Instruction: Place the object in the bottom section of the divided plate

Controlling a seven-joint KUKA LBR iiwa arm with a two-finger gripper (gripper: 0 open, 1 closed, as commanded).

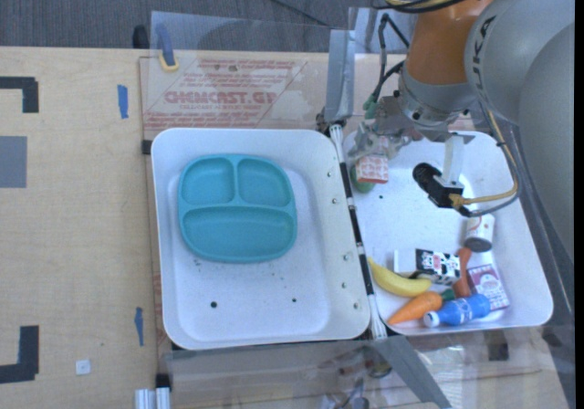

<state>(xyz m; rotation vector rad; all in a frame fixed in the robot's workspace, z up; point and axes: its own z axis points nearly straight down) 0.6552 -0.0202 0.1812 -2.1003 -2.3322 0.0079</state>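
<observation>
Two shallow white bins sit side by side on a pale wooden table (73, 243), with dark grey floor beyond its far edge. Inside the left bin (182, 307) lies a teal divided plate (237, 208), set toward the bin's upper left; its two small sections face the far side and its one wide section faces the near side, and all three hold nothing.

Over the upper left corner of the right bin (525, 293), the grey arm (520, 42) with its orange band reaches in from the right. Its end effector (372, 153) hangs close beside the divider between the bins, and a small object with a red and white label and a green base (370, 172) sits right at its tip. Whether the end effector is clenched on that object or merely touching it from above cannot be told from this angle.

Along the near edge of the right bin lies a cluster of items: a banana (397, 279), a carrot (415, 308), a blue bottle (464, 311), a black and white carton (429, 262), and a small red and white box (490, 286). A white cylinder (479, 232) rests just above them
</observation>
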